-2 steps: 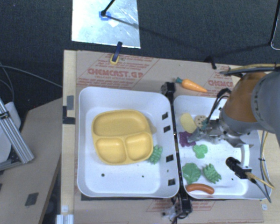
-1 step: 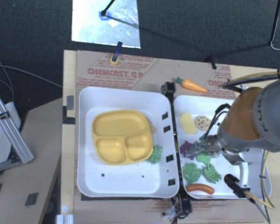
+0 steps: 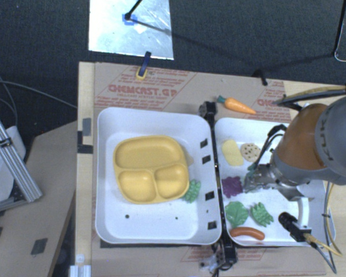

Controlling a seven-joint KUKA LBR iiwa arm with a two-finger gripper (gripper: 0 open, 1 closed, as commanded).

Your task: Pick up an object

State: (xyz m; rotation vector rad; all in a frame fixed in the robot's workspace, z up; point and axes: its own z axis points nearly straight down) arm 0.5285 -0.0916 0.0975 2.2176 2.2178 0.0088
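The right bin (image 3: 306, 240) holds several toy foods: a pale yellow piece (image 3: 232, 152), a speckled cookie (image 3: 250, 149), purple grapes (image 3: 232, 186), two green leafy pieces (image 3: 237, 213) (image 3: 261, 214) and a red sausage (image 3: 247, 233). My gripper (image 3: 253, 181) hangs low over the middle of this bin, just right of the grapes and below the cookie. Nothing can be seen held in it. The grey arm with its orange band (image 3: 297, 141) covers the bin's right half.
The left bin (image 3: 151, 221) holds a yellow divided tray (image 3: 151, 168), with a small green piece (image 3: 193, 190) at the tray's right edge. An orange carrot (image 3: 237, 105) lies on the cardboard behind the right bin. A black divider (image 3: 214, 178) runs between the bins.
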